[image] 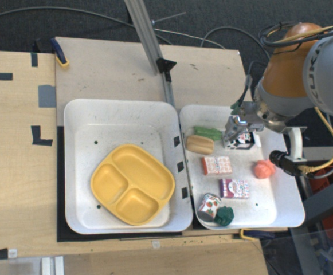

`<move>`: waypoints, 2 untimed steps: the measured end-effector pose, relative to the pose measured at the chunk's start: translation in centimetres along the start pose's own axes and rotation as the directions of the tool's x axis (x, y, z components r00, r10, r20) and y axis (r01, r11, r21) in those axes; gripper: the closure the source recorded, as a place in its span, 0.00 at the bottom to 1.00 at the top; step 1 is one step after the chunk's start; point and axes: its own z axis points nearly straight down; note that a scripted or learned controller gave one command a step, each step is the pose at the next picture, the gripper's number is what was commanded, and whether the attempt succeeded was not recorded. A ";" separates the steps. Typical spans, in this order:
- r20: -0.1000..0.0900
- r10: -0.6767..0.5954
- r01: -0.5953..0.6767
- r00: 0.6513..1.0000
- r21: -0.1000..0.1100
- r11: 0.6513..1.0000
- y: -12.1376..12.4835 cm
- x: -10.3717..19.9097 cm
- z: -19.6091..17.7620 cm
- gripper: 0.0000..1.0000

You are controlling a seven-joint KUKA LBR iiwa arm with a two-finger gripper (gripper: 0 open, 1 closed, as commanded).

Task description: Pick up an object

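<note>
**Arm poised over the right bin's far corner**

The grey-and-orange arm (295,67) reaches down into the right bin (286,211), the landmark here. To that bin's left sits the left bin (74,153) carrying a yellow divided tray (133,183). Inside the right bin lie a tan bun (200,145), a green item (207,133), a pink-and-white carton (216,165), a purple-patterned carton (234,188), an orange ball (263,169), and a small black-and-white box (243,140) at its far edge. The pincer (236,132) hangs just over that box, probably the target; whether its grip is open or closed cannot be told. A straight descent, centred on the box and away from the bin wall, would serve best. The pale wooden surface (17,153) stands on dark carpet.
</note>
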 end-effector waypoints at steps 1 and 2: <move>0.000 0.001 -0.001 1.000 0.001 1.000 0.1 0.0 -3.0 1.00; -0.002 -0.005 0.005 1.000 0.004 1.000 1.4 5.8 -3.2 1.00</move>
